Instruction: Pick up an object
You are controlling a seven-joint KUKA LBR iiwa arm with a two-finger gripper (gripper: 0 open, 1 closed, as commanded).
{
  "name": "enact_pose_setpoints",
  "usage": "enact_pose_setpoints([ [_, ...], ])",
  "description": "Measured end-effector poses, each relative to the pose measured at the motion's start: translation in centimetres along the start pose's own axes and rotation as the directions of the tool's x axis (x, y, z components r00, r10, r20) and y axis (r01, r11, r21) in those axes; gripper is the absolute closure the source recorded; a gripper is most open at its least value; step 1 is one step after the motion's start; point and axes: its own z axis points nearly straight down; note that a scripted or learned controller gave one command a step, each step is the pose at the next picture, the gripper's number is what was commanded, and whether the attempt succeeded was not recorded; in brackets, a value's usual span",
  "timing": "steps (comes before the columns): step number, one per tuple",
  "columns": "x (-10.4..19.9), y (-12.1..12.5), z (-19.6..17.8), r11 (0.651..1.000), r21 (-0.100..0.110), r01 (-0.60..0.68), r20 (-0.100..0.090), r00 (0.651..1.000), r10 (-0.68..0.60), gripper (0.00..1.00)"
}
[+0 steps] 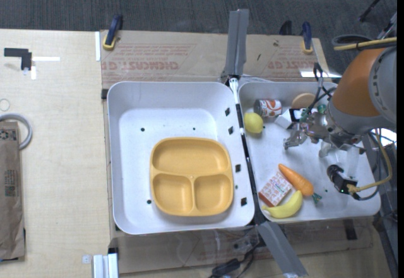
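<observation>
Grey arm (372,90) reaching from right, wrist bent down

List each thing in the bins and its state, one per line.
Yellow tray: flat in the left bin.
Lemon: at the right bin's left wall.
Can: on its side.
Carrot: lying flat.
Banana: lying beside a small box.
Gripper: low over the right bin.
</observation>
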Motion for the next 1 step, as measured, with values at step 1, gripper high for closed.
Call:
enact_pose_setpoints([
  [1, 2.41, -7.97, -5.07, 0.970, 0.002, -0.243, -0.001, 0.970, 0.243, 0.00],
])
